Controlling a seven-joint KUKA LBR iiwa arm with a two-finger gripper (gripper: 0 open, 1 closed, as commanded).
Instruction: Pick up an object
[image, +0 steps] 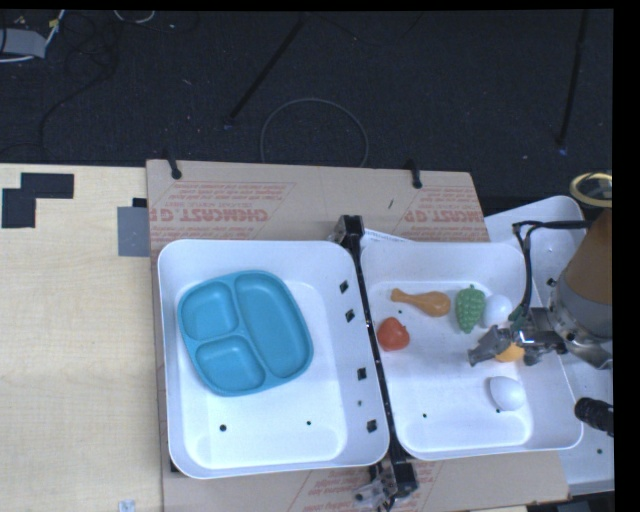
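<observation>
The right bin (440, 430) holds a tan toy drumstick (422, 300), a green bumpy piece (470, 307), a red tomato-like piece (393, 334), a white egg (507, 393) and a small white ball (497, 310). My gripper (492, 350) hangs low over the bin's right side, between the white ball and the egg. A small yellow-orange piece (512, 353) shows right against the gripper's body, partly hidden by it. Whether that piece is held I cannot make out.
The left bin (190, 440) holds a blue divided plate (243, 330). A black divider (368, 350) runs between the two bins. The arm (590, 290) comes in over the right bin's right wall. Cables lie on the dark floor behind the bench.
</observation>
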